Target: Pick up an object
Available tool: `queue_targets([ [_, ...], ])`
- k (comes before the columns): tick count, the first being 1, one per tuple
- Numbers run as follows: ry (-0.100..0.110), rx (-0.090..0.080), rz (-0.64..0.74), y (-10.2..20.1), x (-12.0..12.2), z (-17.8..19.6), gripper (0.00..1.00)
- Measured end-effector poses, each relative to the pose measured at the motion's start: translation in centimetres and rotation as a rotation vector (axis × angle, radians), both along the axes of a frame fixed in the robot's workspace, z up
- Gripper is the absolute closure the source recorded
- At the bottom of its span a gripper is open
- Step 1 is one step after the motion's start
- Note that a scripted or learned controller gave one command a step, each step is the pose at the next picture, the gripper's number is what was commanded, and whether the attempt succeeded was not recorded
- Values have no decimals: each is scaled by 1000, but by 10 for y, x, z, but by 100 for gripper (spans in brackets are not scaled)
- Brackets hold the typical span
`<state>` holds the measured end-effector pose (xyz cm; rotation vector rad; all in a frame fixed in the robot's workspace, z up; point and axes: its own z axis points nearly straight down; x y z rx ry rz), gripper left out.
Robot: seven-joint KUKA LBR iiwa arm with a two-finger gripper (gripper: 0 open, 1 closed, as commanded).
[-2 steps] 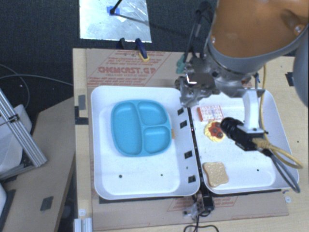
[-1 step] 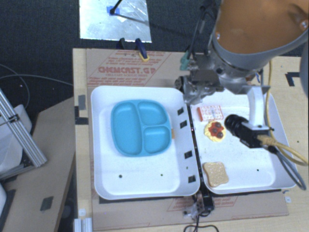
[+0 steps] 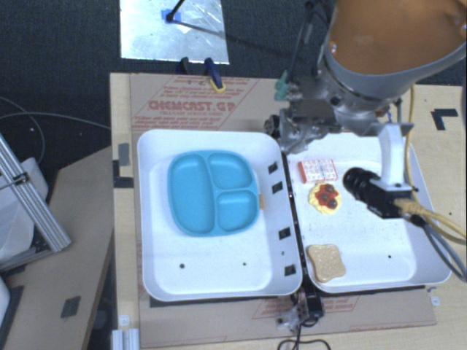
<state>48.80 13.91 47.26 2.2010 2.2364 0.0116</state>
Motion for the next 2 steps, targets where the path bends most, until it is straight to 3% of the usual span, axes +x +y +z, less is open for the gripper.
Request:
queue_targets([
  [1,7,-1,-7,74,-2,-21,100],
  [2,8,-3,-18,5,-1,-66,100],
])
